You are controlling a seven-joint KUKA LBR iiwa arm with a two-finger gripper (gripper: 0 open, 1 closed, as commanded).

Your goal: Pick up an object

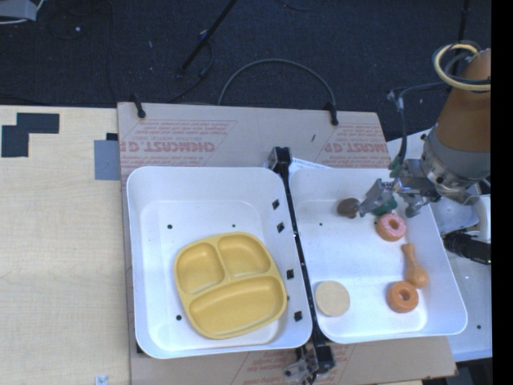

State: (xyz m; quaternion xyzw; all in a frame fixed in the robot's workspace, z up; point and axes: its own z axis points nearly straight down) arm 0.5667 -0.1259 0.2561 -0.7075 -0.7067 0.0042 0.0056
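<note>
- Over the right bin (449, 315), the hand (390, 201) is being held low near the far wall, reaching in from the right; whether it is open or closed cannot be told.
- Just below the hand, a pink-frosted donut (391, 228) is lying on the bin floor, and a small brown lump (348, 208) is sitting just to the hand's left.
- Nearer the front, an orange donut (402, 297), an orange peg-like piece (414, 268) and a pale round disc (332, 299) are resting apart from one another.
- A yellow divided tray (231, 285) is being carried by the left bin (152, 215).
</note>
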